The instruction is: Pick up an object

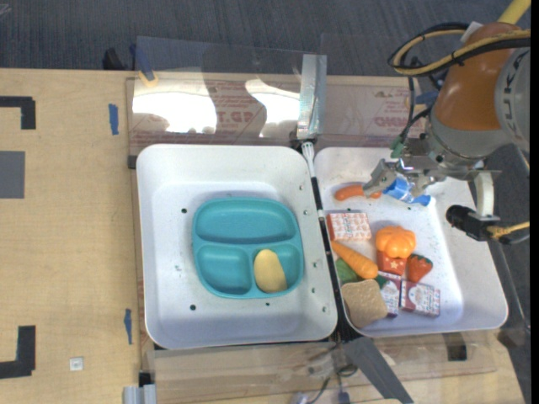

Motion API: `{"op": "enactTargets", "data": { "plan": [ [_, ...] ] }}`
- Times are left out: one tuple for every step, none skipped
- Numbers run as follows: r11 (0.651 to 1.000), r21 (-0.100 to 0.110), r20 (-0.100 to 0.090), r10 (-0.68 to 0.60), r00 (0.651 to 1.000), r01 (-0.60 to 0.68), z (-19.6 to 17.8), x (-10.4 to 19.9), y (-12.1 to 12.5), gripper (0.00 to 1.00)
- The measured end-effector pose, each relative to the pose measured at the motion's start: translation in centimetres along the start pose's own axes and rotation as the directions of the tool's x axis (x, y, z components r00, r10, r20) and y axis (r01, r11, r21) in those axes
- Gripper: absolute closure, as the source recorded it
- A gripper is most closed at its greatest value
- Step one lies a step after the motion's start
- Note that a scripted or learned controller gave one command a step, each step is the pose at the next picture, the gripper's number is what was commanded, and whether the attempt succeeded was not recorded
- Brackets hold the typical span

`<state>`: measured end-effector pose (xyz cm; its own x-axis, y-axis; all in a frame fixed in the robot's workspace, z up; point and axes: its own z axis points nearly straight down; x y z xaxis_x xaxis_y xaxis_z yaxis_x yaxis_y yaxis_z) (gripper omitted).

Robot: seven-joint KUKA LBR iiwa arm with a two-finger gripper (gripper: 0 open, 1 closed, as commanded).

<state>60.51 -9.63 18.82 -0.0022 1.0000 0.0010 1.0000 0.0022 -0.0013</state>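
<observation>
Dark carpet runs along the top of my feed, and below it sits the pale wooden bench (59, 251) with its two white bins. Starting at the left, the left bin (160, 225) holds a teal divided tray (240, 230), and a yellow potato-shaped toy (269, 270) lies in the tray's lower right compartment. Across the divider, the right bin (480, 297) carries the clutter: a small orange carrot piece (348, 193) near the back, a patterned carton (349, 225) below it, a longer carrot (355, 261) lying at a slant, a slice of bread (364, 301) at the front, an orange pepper (395, 242), a red strawberry (418, 266) and another small carton (421, 298) beside it.

At the back of that bin I see the claw (396, 173) low over a blue object (404, 189), with the small carrot piece just to its left. The metal parts blur together at this angle, so I cannot tell how the claw stands, nor whether anything is caught in it.

I judge this as the reach-and-grasp step, with nothing lifted clear yet. Next I would want a firm closure on the blue piece, then a straight lift, watching that the carrot piece alongside is not dragged along.
</observation>
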Motion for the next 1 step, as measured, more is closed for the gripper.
{"op": "enactTargets", "data": {
  "plan": [
    [0.997,-0.009,0.003,-0.081,0.997,0.081,10.00,-1.91,6.36,0.00]
  ]
}}
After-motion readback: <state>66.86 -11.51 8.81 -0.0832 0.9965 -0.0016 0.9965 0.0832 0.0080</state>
